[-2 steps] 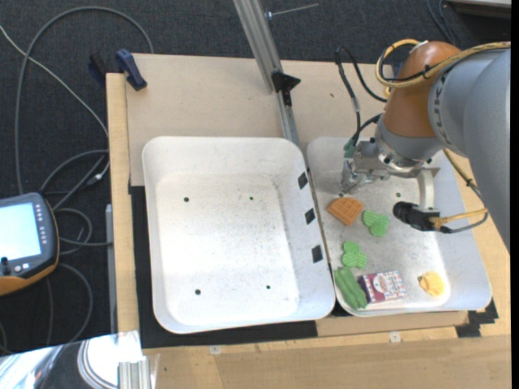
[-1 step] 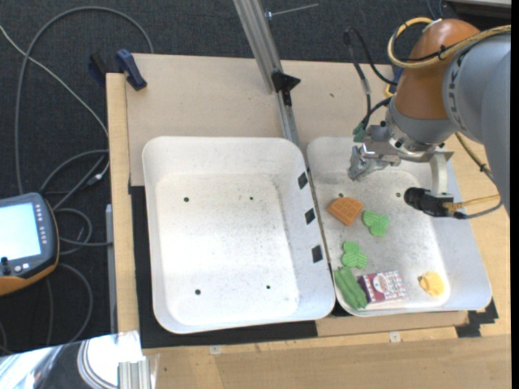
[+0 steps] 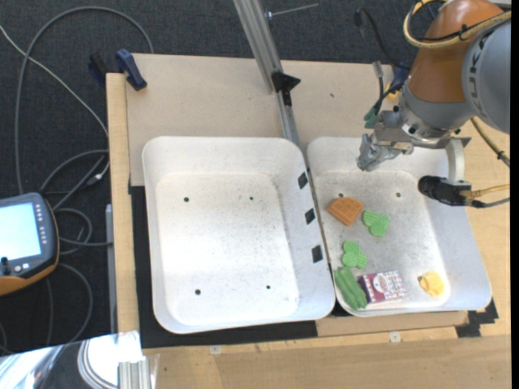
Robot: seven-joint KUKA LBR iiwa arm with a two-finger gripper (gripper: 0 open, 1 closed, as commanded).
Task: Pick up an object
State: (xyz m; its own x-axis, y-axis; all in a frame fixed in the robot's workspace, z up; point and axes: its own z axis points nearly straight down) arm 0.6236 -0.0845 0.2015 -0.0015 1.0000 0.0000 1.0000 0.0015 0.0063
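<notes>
We find the gripper [image 3: 371, 159] at the right bin's [image 3: 454, 241] twelve o'clock rim, its state beyond telling, nothing seen in it, and advise descending squarely over the waffle [image 3: 345, 211] at its six o'clock.

Two white bins [image 3: 223, 156], both speckled with dark flecks, sit on a tan bench [image 3: 211, 87]. The right one holds an orange waffle-patterned piece [image 3: 345, 211], green leafy pieces [image 3: 375, 223], a pink-and-white packet [image 3: 383, 287] and a yellow item [image 3: 432, 283]. The arm [image 3: 454, 51] is grey with an orange band.
</notes>
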